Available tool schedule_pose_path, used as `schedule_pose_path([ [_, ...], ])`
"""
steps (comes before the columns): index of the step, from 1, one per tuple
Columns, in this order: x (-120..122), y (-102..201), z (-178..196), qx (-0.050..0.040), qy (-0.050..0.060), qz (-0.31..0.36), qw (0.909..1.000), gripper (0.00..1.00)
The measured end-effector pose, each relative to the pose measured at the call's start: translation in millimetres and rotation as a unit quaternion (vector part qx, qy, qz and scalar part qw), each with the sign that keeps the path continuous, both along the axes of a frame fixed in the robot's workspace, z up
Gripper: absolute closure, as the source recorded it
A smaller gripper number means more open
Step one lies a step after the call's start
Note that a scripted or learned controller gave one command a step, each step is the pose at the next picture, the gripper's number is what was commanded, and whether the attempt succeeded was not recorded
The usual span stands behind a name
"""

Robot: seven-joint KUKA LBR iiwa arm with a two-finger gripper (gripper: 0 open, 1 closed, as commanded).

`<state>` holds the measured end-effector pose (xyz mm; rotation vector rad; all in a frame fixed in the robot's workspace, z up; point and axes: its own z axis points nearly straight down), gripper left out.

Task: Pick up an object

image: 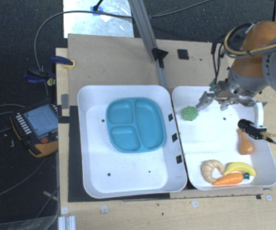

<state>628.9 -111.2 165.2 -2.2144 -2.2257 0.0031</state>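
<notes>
Green object point(189, 113): small, round, bumpy, broccoli-like, lying in the upper left part of the right bin point(195, 171), near the wall shared with the left bin point(87, 166). Gripper point(205, 99) just beside it, up and right, fingers apart and angled toward it, nothing between them. Arm point(259, 51) enters from the right, bent low over the bin's far edge. Right bin count: one green object, one brown pear-like piece point(245, 143), one banana point(239, 168), one carrot point(228, 178), one croissant-like piece point(210, 168). Left bin: one blue divided plate point(135, 124).
</notes>
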Motion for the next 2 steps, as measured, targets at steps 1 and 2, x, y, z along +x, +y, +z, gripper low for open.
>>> schedule_pose_path([
  [1, 0, 8, -60, 0.0001, 0.000, 0.001, 1.0000, 0.00],
  [2, 7, 6, -70, -0.0008, -0.010, -0.001, 0.9999, 0.00],
])
